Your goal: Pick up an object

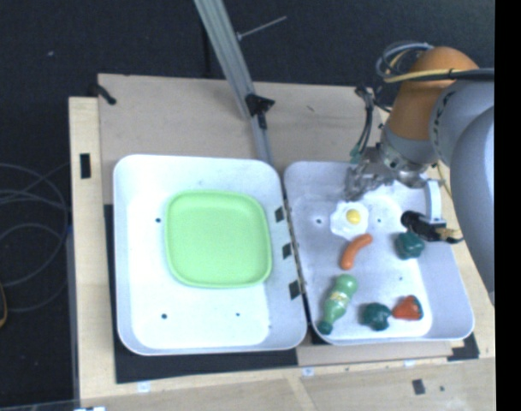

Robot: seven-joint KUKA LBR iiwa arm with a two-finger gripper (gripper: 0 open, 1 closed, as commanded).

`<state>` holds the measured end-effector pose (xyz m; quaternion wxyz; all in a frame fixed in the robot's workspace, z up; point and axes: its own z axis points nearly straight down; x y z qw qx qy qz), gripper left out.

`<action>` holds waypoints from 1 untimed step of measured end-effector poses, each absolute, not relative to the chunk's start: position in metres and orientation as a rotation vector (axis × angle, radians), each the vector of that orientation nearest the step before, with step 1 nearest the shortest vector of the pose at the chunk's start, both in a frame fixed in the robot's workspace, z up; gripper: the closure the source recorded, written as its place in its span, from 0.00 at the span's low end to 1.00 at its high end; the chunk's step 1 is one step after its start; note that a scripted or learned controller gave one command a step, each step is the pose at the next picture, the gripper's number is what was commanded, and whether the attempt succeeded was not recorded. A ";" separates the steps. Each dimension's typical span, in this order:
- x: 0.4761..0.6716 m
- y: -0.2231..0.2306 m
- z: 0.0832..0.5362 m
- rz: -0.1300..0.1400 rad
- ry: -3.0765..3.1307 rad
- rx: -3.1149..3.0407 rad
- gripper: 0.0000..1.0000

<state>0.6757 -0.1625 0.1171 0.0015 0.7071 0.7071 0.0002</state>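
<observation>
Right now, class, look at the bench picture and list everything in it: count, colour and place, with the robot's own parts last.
Left bin: 1, white, left side of bench.
Right bin: 1, white, beside the left bin.
Plate: 1, light green, middle of the left bin.
Fried egg toy: 1, white with yellow yolk, upper part of the right bin.
Sausage: 1, orange, just below the egg.
Bottle: 1, green with a pale label, lower left of the right bin.
Dark green toys: 2, one near the right edge, one near the bottom.
Red-orange toy: 1, lower right of the right bin.
Pole: 1, grey, slanting above the bins.
Arm: 1, grey with orange band, from the right.
Gripper: 1, above the egg.
</observation>
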 end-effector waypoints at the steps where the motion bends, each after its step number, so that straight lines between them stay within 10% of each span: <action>1: 0.682 -0.171 0.167 0.005 2.218 2.218 1.00</action>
